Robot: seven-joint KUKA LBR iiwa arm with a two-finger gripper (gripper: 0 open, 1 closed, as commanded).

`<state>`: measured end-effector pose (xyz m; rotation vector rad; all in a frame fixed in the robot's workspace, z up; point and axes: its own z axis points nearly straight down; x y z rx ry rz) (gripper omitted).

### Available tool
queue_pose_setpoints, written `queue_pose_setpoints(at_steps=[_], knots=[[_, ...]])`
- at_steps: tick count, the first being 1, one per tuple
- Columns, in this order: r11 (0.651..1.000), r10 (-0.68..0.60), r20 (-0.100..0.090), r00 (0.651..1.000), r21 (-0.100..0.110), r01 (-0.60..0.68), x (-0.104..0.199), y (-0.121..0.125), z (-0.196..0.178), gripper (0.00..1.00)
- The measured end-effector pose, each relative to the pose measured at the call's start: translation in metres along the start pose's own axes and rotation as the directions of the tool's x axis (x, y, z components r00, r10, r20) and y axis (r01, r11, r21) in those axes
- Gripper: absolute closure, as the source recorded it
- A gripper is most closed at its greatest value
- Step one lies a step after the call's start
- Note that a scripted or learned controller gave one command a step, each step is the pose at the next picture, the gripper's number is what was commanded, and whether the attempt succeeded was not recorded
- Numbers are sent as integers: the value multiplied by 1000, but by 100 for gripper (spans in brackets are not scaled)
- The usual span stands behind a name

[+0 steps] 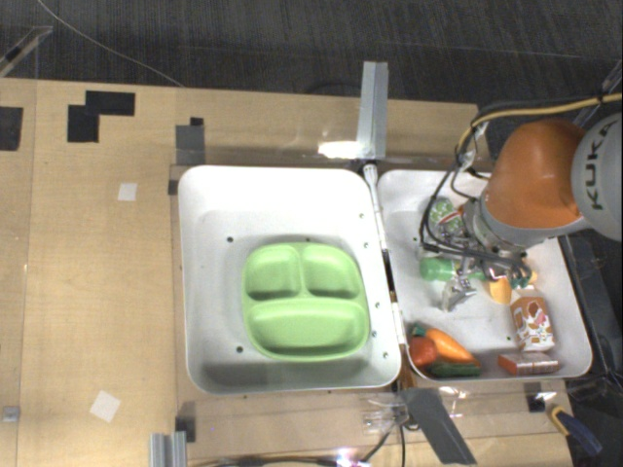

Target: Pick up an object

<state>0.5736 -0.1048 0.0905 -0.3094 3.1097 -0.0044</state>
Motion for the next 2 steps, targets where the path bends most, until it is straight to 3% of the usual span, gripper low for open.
queue_pose_setpoints(at_steps=[1,2], knots=[[1000,-25,2,1000,1,25,45,-9,-1,0],[989,-149,20,989,23,149,61,25,-5,0]])
